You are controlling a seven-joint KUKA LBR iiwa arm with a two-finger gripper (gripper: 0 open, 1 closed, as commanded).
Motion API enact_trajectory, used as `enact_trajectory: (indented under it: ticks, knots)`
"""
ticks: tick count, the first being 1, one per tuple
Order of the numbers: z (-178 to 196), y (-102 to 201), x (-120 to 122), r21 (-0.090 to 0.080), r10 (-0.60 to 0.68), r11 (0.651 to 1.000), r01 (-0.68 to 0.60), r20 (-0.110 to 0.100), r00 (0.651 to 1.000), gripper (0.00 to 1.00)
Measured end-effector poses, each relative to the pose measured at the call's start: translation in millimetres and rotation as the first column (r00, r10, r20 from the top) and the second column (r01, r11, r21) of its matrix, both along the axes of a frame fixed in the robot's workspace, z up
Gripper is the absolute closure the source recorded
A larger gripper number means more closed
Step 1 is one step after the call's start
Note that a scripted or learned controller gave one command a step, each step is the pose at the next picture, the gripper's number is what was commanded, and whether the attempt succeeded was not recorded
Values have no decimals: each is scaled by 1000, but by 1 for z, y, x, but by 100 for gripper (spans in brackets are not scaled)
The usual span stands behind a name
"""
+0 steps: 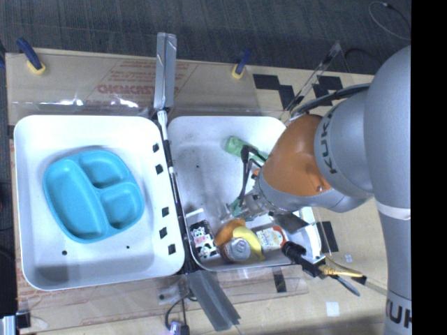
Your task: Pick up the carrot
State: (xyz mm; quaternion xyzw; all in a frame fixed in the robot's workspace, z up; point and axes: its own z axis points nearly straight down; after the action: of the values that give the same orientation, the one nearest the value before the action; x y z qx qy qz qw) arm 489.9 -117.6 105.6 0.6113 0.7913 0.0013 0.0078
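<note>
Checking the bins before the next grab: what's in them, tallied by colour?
Blue: 1, divided tray, left bin
Green: 1 item, right bin
Orange: 1 item
Yellow: 1 item
Black and white: 1 carton
Total: 5

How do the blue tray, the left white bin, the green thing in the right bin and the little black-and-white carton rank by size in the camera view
1. left white bin
2. blue tray
3 and 4. green thing, partly behind the arm, and black-and-white carton: too alike to rank.

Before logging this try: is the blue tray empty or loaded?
Empty: the blue tray lies flat in the left bin, all compartments bare.
</note>
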Motion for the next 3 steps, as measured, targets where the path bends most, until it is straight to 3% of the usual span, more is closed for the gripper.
enact_trajectory:
  ticks: [1,2,3]
  knots:
    - [86,66,7,8,59,998,-59,-16,998,100]
    - [147,74,-13,8,83,997,-82,-15,996,100]
    - [147,74,-13,8,82,997,-82,-15,996,0]
